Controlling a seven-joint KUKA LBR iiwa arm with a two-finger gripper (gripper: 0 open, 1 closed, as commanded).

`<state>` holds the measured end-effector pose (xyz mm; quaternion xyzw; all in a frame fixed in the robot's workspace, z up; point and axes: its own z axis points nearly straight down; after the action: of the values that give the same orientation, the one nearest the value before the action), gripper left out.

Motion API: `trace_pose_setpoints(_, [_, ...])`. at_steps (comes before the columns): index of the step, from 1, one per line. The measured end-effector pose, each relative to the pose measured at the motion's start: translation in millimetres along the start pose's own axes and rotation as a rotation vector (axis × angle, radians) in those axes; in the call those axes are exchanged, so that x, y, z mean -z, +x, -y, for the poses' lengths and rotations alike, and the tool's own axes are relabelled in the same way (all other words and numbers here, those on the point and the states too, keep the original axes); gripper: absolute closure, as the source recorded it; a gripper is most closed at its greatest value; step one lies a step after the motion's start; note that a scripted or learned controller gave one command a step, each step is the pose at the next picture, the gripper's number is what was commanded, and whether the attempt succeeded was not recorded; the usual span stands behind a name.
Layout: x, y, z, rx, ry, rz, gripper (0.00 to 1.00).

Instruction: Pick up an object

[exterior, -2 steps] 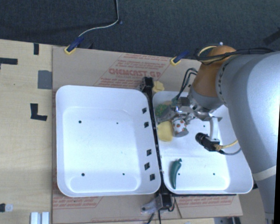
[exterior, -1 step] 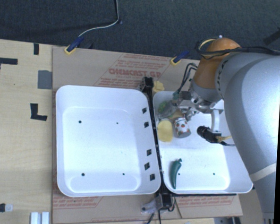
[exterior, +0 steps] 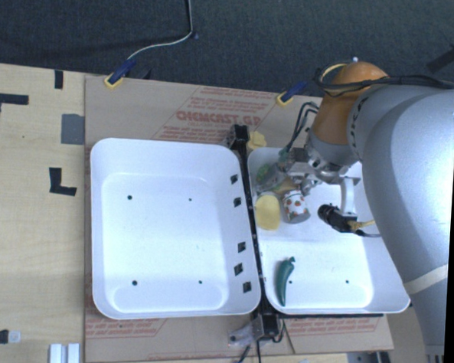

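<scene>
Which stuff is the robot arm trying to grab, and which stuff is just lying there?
For the job:
- gripper, low in the right bin
- yellow object
- small white and red object
- green object
- dark green object

Just lying about:
- left bin
- cardboard sheet
- blue and yellow clamps
- white cable

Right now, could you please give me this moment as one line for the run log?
arm: over right bin | hand: low at far end, among small items | yellow item: beside divider | green item: near front | left bin
</scene>
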<state>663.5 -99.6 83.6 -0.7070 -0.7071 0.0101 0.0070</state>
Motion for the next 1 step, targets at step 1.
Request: trace_pose_setpoints(1, [-0.1,0.0,0.0,0.0,0.0,0.001,0.0])
